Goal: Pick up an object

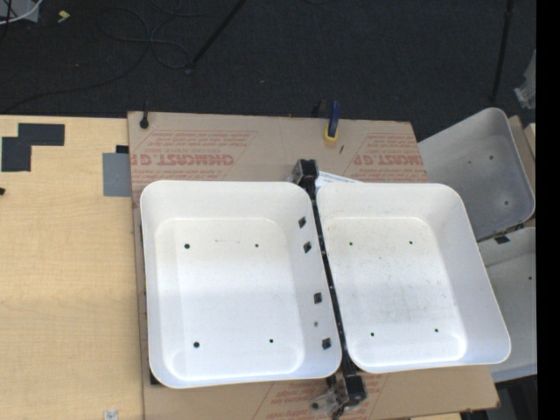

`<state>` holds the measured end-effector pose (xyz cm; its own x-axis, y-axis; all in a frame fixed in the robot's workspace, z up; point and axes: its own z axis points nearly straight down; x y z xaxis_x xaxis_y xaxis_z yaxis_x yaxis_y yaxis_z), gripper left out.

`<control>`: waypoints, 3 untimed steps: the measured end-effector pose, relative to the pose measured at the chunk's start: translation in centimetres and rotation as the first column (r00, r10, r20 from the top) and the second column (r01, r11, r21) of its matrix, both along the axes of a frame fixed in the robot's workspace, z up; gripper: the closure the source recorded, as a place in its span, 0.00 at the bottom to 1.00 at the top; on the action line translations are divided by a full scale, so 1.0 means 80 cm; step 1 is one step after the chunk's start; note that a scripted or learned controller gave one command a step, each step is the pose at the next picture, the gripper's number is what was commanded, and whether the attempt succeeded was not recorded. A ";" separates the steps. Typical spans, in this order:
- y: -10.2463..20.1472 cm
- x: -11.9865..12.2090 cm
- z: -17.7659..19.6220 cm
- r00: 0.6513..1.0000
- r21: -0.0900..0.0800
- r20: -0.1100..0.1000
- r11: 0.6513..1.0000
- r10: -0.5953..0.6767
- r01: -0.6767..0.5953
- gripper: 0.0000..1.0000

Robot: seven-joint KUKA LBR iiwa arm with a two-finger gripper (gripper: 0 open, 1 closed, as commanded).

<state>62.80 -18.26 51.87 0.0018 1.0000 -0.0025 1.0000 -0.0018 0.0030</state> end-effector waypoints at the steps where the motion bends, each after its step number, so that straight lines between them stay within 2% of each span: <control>1: -0.041 -0.033 0.026 1.000 0.001 -0.003 1.000 -0.001 0.001 1.00; 2: 0.017 0.016 -0.153 1.000 0.009 -0.019 1.000 0.007 -0.007 1.00; 3: 0.014 0.020 -0.017 1.000 -0.001 0.005 1.000 0.005 -0.005 1.00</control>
<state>64.42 -17.11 50.53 -0.0032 1.0000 -0.0031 1.0000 0.0032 0.0083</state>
